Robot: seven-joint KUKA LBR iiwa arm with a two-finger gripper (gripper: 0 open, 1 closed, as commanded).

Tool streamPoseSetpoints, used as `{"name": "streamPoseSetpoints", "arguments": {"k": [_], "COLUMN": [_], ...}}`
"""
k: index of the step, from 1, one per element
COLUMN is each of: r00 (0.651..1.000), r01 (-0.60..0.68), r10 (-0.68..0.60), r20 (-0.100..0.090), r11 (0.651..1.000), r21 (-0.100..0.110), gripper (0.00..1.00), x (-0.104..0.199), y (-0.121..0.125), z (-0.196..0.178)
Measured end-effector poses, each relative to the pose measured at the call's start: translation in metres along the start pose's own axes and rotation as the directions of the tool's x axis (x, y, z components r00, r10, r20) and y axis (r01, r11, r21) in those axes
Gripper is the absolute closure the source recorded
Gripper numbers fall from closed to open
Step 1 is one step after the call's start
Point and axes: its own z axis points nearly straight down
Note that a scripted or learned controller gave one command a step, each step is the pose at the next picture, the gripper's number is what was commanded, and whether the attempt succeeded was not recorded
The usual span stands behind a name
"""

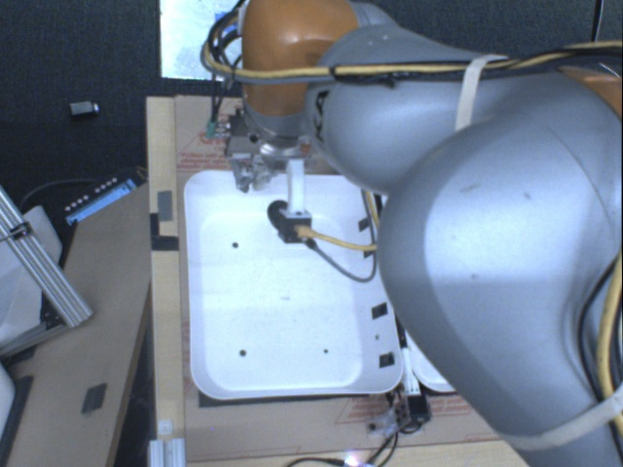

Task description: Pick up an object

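My gripper (247,173) hangs below the orange wrist band, over the far left part of the left white bin (209,290), close to its back wall. The bin's floor shows a few small dark dots and no loose object that I can make out. The big grey arm reaches in from the right and hides most of the right bin (431,376), of which just a sliver of the near rim shows.
The bins rest on a wooden bench (165,290). Left of it stand a slanted aluminium rail (44,270) and a blue strip (100,199). A small dark block (85,109) lies on the dark floor at the far left.
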Motion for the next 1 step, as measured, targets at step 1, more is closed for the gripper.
{"name": "streamPoseSetpoints", "arguments": {"k": [1], "r00": [1.000], "r01": [0.000], "r10": [0.000], "r20": [0.000], "r11": [1.000], "r21": [-0.001], "gripper": [1.00], "x": [-0.0001], "y": [0.0003], "z": [-0.0051]}}
